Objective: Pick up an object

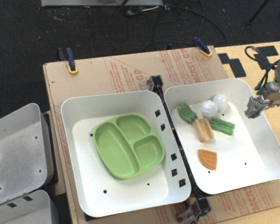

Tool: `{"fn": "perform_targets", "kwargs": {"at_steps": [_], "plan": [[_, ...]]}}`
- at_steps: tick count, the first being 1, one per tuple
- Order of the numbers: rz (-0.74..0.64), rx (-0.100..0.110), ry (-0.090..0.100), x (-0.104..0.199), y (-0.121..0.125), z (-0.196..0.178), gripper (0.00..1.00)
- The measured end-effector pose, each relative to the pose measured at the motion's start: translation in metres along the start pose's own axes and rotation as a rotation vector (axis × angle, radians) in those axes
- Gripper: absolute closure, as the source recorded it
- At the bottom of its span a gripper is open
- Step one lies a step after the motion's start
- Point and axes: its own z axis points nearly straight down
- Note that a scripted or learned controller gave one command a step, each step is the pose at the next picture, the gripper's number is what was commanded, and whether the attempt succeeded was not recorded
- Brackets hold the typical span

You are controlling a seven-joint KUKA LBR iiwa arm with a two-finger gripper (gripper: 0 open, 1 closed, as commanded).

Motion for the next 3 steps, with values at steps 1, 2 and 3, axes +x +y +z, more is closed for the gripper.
{"fn": "perform_targets", "kwargs": {"at_steps": [1, 2, 3], "plan": [[0.000, 0.001, 0.001, 0.000, 0.001, -0.029, 1.00], [-0.005, 0.007, 0.004, 0.058, -0.001, -0.023, 1.00], [-0.005, 0.007, 0.004, 0.114, -0.001, -0.028, 1.00]]}}
